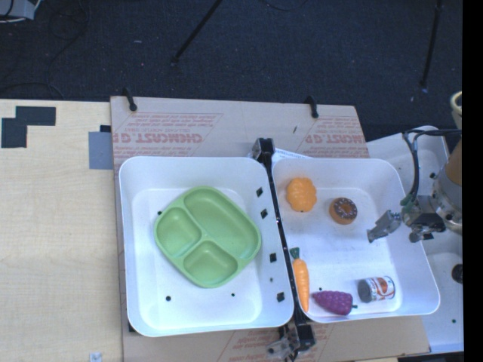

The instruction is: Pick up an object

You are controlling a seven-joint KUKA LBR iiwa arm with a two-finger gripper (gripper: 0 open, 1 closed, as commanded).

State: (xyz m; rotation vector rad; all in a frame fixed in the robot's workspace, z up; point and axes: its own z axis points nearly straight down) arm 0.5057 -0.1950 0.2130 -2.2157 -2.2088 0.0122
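Observation:
The right bin (411, 202) holds an orange fruit (301, 194), a chocolate doughnut (343, 210), a carrot (301, 279), a purple bunch of grapes (333, 302) and a small can (376, 288) lying on its side. My gripper (398, 231) hangs over the bin's right side, right of the doughnut and above the can. Its fingers stand apart, open, with nothing between them. It touches none of the objects.
A green divided plate (207, 236) lies in the left bin (136, 202). A black divider (275, 232) runs between the bins. The arm and its cables (423, 172) come in over the right rim. Cardboard lies under both bins.

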